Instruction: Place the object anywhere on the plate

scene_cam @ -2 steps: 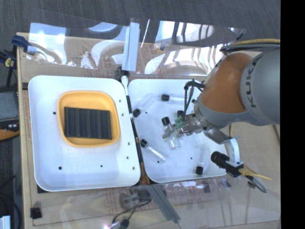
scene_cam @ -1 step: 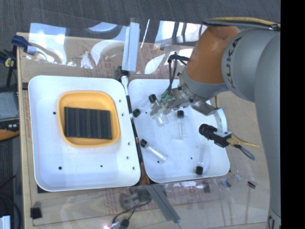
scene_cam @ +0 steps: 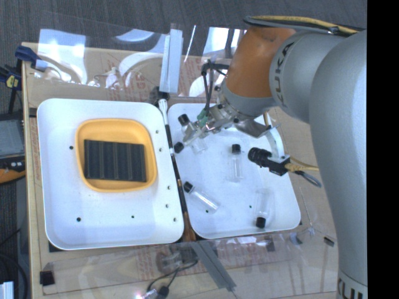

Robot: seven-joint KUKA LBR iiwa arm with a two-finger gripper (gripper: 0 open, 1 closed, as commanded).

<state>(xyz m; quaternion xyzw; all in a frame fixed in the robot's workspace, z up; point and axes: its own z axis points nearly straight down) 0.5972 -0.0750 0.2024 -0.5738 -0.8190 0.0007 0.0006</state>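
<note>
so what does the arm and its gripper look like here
The arm is thick, rounded and matte grey, with dark KUKA lettering on the side. A broad orange band rings it above the wrist, and a thin yellowish strip runs along its top edge. The gripper is small, metallic and dark, with thin cables looping beside it and a black cylindrical part sticking out below.

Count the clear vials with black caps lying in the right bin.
4 clear: one by the gripper, one mid-bin, one front left, one front right. The arm may hide more.
</note>
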